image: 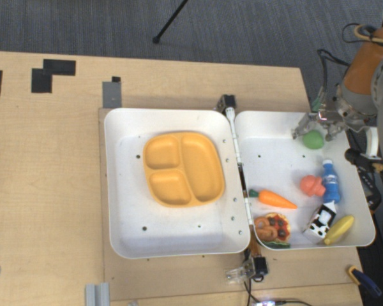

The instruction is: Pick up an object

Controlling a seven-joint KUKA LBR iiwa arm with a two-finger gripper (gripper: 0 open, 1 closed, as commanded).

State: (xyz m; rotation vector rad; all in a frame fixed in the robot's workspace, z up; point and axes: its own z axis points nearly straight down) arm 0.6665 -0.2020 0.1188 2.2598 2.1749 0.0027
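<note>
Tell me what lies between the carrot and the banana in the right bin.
In the camera view, the black-and-white cow toy lies between the carrot and the banana, touching the banana.

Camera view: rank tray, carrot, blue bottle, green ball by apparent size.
1. Tray, largest by far.
2-3. Carrot and blue bottle look about alike; not ranking them.
4. Green ball, smallest, partly under the hand.

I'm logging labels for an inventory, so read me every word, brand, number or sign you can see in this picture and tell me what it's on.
No text can be read in this picture.
Blue bottle: it has a white cap, and any label on it is too small and blurred to read.
Black-and-white carton: it shows a cow-like pattern, with no legible words.
Pizza slice: it shows toppings and no lettering.
</note>
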